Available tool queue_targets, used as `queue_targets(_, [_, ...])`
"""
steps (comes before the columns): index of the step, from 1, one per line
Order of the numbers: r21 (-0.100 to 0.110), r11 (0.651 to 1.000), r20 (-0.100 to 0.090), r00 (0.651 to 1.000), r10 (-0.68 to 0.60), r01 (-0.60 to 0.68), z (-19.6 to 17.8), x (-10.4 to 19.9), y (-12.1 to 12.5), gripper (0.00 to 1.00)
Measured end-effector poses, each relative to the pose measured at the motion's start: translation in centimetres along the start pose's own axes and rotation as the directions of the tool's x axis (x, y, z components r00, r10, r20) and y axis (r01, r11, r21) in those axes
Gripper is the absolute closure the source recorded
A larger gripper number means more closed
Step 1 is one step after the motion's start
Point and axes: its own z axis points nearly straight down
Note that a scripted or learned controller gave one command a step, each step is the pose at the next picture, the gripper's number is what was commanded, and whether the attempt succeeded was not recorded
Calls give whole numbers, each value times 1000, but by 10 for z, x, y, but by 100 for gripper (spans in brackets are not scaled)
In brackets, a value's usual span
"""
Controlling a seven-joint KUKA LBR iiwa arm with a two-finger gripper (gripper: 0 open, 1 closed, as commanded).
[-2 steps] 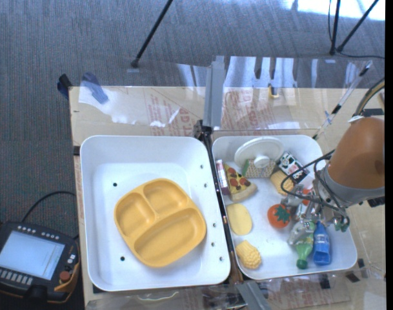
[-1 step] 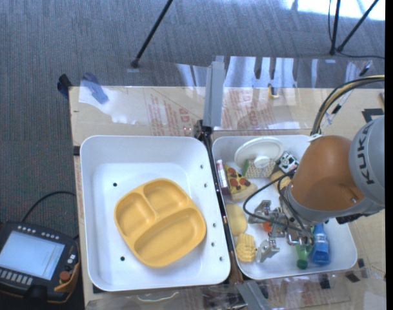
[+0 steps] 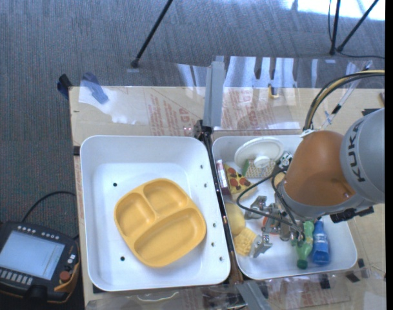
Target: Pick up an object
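Two white bins sit side by side. The left bin (image 3: 93, 173) holds a yellow divided plate (image 3: 160, 221). Over the cluttered right bin (image 3: 348, 250), the gripper (image 3: 264, 228) hangs low, fingers spread apart around nothing, beside a yellow block (image 3: 245, 240) and a blue bottle (image 3: 320, 243).

smooth matt yellow plastic tray (image 3: 159, 220); glossy white plastic bins (image 3: 93, 173); shiny bare-metal gripper (image 3: 266, 227); glossy orange arm band (image 3: 315, 170); rough grey carpet (image 3: 54, 37); glossy blue bottle (image 3: 320, 244).
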Motion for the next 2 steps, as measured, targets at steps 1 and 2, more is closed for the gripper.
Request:
queue_targets(1, [0,991,-3,991,133,-133,0,10,-5,0])
queue_targets(2, [0,995,3,995,97,-97,-1,-5,-78,0])
